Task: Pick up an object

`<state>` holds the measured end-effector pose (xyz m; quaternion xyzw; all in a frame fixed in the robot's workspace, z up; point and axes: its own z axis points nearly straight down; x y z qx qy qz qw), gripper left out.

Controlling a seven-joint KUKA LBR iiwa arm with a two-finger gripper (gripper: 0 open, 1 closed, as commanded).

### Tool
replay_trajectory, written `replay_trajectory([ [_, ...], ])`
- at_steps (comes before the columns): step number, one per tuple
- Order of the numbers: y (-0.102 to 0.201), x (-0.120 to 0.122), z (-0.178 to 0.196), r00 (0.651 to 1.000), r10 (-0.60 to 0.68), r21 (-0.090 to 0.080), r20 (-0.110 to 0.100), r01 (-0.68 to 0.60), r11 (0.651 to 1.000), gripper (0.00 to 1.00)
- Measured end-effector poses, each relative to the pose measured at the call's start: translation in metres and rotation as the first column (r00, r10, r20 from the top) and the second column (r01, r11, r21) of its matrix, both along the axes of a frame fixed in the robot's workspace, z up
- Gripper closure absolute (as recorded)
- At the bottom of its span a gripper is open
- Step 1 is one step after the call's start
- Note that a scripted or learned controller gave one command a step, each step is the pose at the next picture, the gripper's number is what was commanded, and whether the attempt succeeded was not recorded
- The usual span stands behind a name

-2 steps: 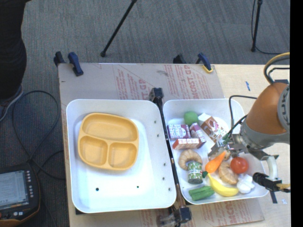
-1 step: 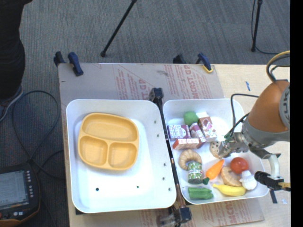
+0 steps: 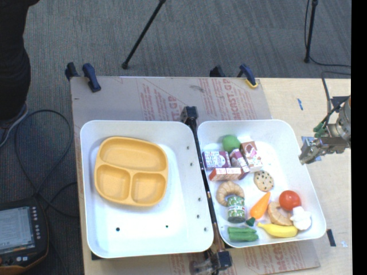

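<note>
The right bin (image 3: 281,132) holds several toy foods: a green ball (image 3: 230,142), small cartons (image 3: 217,160), a cookie (image 3: 263,180), a croissant (image 3: 228,190), a green jar (image 3: 235,208), a carrot (image 3: 260,204), a tomato (image 3: 289,199), a banana (image 3: 277,230) and a green pod (image 3: 242,234). My gripper (image 3: 310,152) hangs at the right bin's right rim, above and outside the foods. Nothing shows between its tips.
The left bin (image 3: 103,234) carries a yellow three-compartment plate (image 3: 131,171). Blue clamps (image 3: 90,76) grip the board's far edge. A tablet (image 3: 17,234) and cables lie on the carpet at left. Tripod legs (image 3: 146,27) stand behind the bench.
</note>
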<state>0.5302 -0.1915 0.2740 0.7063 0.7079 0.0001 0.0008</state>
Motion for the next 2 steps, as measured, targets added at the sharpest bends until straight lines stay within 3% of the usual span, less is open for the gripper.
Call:
replay_trajectory([
  [1,-0.0157,0.0724,-0.0526,1.0,0.002,0.002,-0.004,-0.002,1.0,1.0],
  [2,-0.016,0.0725,-0.0521,1.0,0.002,0.001,-0.003,-0.002,1.0,0.0],
])
